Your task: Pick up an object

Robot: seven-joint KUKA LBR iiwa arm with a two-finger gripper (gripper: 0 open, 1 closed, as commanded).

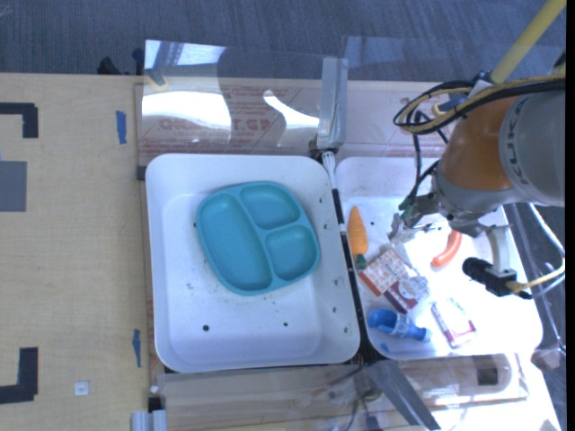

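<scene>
The right bin (530,330) holds several small items. An orange carrot (358,230) lies along its left wall. Beside it sit a red-and-white crinkled packet (388,272), a blue toy piece (397,325), a pink-and-white packet (452,321) and a curved orange piece (446,250). My gripper (402,230) hangs low over the upper middle of this bin, just right of the carrot and above the crinkled packet. Nothing visibly hangs from it. The grey and orange arm (485,155) covers the bin's upper right part.
A teal divided plate (257,237) lies in the left bin (180,312). A metal divider (332,115) stands behind the gap between the bins. Cables loop above the arm, and a black part (490,277) sticks out over the right bin.
</scene>
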